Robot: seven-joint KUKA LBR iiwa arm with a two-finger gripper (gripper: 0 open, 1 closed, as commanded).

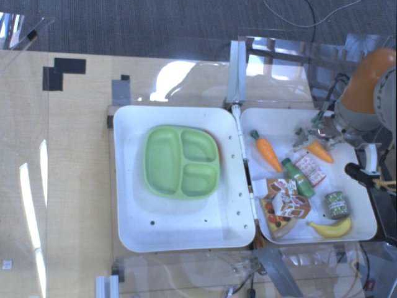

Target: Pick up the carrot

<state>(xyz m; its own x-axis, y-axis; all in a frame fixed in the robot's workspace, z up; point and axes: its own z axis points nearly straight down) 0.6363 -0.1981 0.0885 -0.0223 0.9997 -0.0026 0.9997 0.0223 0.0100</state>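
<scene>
Right white bin (366, 225), near edge: yellow banana (330, 228), green can (335, 204), pizza slice toy (282, 208). Mid-bin: green bottle (297, 177), red-white packet (309, 168). Orange carrot with green top (265, 150) lies loose near the left wall. Second orange carrot (319, 151) lies at the gripper (317, 135); fingers' state cannot tell. Left bin holds green divided plate (181, 161).

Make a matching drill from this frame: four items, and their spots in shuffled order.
Items:
1. green divided plate
2. banana
3. carrot
4. green can

Spots:
A. right bin, near front edge
B. left bin, middle
C. right bin, just above the banana
D. right bin, left side near the divider

Pairs: 1-B, 2-A, 3-D, 4-C
</scene>
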